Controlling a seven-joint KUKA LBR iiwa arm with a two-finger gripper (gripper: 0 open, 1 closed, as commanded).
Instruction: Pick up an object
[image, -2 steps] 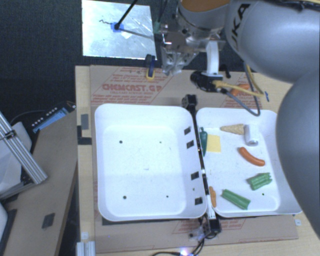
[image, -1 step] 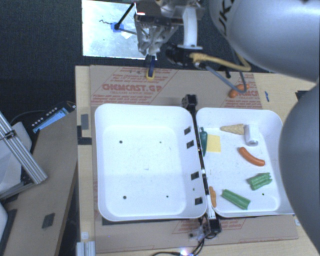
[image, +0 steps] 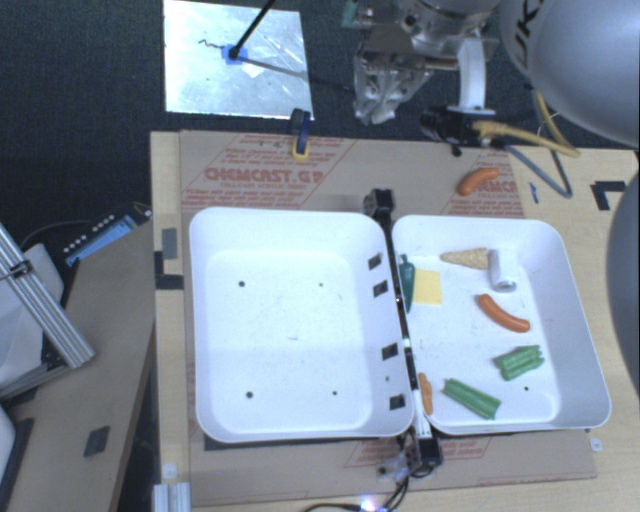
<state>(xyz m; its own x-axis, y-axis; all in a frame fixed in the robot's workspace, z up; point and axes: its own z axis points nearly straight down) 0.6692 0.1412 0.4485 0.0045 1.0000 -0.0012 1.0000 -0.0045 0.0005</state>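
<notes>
Claw (image: 383, 95) raised beyond bench's far edge, well apart from right bin (image: 570, 300); finger state cannot be told. Step in hand: approach, nothing grasped. Next: descend over one item, e.g. sausage (image: 503, 313) near bin centre. Nearby: yellow slice (image: 427, 287), green beans (image: 519, 361). Second sausage (image: 478, 181) outside bin. No obstruction overhead.

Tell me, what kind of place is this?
Probably a robotics lab. A robot arm with a gripper hangs over a bench holding two white bins, one scattered with toy food like a sausage.
</notes>
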